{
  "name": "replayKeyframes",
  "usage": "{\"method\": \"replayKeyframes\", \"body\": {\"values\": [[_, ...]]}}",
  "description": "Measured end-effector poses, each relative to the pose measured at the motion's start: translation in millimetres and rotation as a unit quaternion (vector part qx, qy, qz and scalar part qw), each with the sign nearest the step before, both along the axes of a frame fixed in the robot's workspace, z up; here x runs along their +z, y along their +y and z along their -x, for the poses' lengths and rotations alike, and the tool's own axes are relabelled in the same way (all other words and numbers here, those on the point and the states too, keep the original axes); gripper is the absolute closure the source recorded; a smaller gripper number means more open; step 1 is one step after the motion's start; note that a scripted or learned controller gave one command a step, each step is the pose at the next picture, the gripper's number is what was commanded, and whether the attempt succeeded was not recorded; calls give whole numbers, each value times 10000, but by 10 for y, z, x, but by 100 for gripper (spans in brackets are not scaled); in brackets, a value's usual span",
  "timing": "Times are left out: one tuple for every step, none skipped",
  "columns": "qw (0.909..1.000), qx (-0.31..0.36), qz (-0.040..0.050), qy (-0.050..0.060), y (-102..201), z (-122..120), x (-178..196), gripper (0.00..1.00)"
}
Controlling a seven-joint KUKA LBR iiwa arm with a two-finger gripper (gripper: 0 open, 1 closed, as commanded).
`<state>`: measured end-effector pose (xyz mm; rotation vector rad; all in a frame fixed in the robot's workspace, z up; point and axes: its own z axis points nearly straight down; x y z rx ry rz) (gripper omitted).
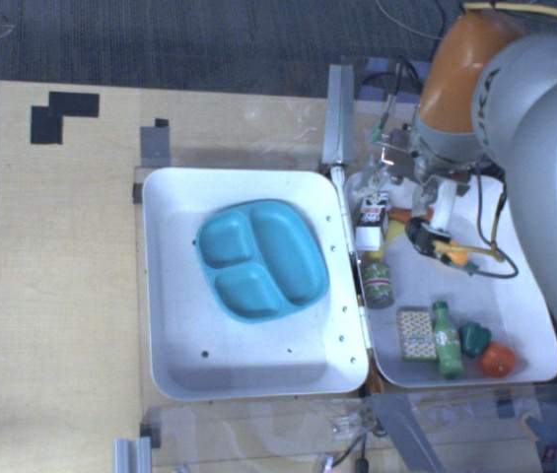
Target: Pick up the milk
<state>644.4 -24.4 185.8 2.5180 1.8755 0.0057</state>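
The milk (369, 227) is a small white container with a dark red-and-black top. It stands at the far left edge of the right bin (534, 363), close to the wall between the two bins. My gripper (430, 215) hangs below the orange band of the arm, over the back of the right bin and just to the right of the milk. Cables and the wrist body crowd around it. Nothing shows held in it.
A green can (378, 282) lies just in front of the milk. Near the right bin's front sit a patterned box (415, 333), a green bottle (446, 339), a teal piece (474, 338) and a red ball (497, 360). A blue divided plate (261, 257) lies in the left bin (174, 363).
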Motion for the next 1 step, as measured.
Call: {"method": "replayKeyframes", "body": {"values": [[9994,349,4,-9,503,-213,8,0]]}}
